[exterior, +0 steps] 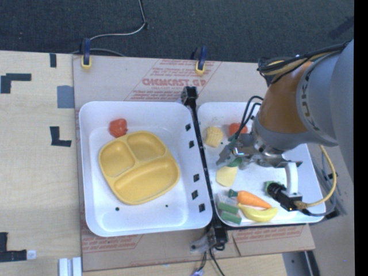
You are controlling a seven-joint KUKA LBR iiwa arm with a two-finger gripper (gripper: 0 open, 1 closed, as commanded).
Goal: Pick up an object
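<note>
Right bin (307, 180), near edge: banana (259, 214), carrot (253, 199) and a green piece (229, 210) lay bunched together, a pale yellow piece (226, 176) just beyond them. End effector (237, 154) hung over that pale piece near the divider, its grip state could not be told; corn cob (213, 135) sat toward the far left corner. Left bin (95, 171) carried a yellow divided plate (138, 167) with a red piece (118, 127) past it at the far edge.
</note>
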